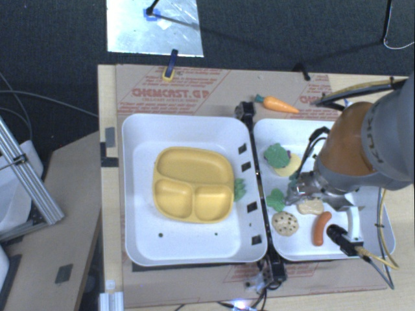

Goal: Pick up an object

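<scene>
- Over the right bin [295,131], the arm [382,141] reaches in from the right edge, its grey body and orange band covering much of that bin's far right side.
- Its wrist bends down and leftward, so the gripper [302,192] sits low near the middle of the bin.
- Whether the gripper is apart or together cannot be told, as its tip is lost among dark parts and cables; nothing can be seen held in it.
- A pale bun piece [311,207] lies just beside the gripper, on its near side, seemingly touching it.
- A green piece [277,199] lies just left of the gripper.
- A cookie [284,223] rests below the green piece, near the front rim.
- A sausage [320,229] lies right of the cookie, nearly upright in the view.
- A broccoli [277,154] sits farther back, on top of a yellow piece [290,167], both left of the arm.
- A carrot [277,103] lies outside the bins on the cardboard [194,89], behind the right bin.
- The left bin [139,173] holds a yellow divided plate [193,183], with a small green leaf [240,188] touching its right edge.
- Black clips [246,167] line the wall between the bins.
- The desk [71,199] shows bare at the left.
</scene>
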Action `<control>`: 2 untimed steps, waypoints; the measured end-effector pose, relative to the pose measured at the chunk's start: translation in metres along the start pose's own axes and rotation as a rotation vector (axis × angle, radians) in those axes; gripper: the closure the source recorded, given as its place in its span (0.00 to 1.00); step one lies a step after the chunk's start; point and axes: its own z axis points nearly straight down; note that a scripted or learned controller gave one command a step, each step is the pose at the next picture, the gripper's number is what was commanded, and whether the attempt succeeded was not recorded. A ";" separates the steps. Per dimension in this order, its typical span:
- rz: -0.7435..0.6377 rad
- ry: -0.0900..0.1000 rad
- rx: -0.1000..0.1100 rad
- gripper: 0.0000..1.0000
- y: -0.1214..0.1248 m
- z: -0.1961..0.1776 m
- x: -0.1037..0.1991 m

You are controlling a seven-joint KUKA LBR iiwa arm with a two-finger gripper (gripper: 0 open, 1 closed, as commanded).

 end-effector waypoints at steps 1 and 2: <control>-0.010 0.003 -0.011 1.00 -0.014 -0.106 0.059; -0.007 0.001 -0.001 1.00 -0.041 -0.100 0.089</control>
